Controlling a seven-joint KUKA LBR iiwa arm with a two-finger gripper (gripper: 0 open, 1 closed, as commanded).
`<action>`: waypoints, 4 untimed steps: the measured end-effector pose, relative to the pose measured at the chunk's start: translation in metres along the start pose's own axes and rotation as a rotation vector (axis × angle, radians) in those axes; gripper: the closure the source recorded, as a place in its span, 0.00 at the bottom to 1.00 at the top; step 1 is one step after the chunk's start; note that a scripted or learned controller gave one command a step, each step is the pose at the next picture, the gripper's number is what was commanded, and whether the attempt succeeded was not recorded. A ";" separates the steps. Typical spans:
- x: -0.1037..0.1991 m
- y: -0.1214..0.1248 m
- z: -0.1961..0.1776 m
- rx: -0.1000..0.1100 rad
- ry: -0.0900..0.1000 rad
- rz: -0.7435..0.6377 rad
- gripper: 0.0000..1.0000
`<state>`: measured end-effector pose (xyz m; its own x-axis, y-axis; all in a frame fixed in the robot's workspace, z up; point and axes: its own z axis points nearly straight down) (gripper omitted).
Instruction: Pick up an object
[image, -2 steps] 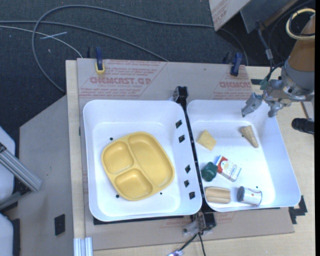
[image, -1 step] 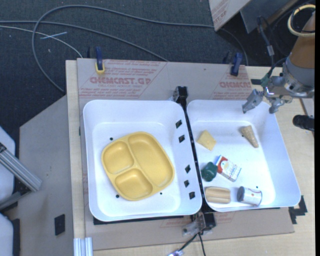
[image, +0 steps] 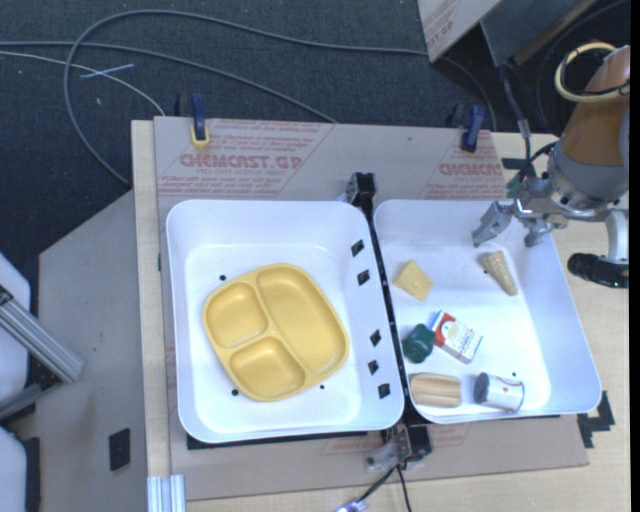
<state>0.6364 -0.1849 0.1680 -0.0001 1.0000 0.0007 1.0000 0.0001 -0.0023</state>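
my pincer (image: 510, 225) hangs spread and pinching nothing over the far edge of the right bin (image: 570, 330), with the cone (image: 498, 271) lying just below it. i'd judge that the nearest thing to take: come straight down, straddle its narrow width, close gently so it doesn't skid. my arm (image: 597, 130) reaches in from the right, wrist pointing down.

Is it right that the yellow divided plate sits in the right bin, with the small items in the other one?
Not quite. The camera view shows the yellow divided plate in the left bin; the small items lie in the right bin.
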 end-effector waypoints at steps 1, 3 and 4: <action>-0.001 -0.008 0.053 -0.001 0.000 0.000 0.00; 0.000 -0.007 0.072 -0.002 0.000 -0.001 1.00; -0.006 -0.011 0.026 -0.005 -0.002 0.000 1.00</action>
<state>0.6257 -0.1906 0.1421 0.0001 1.0000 -0.0009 1.0000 -0.0001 0.0028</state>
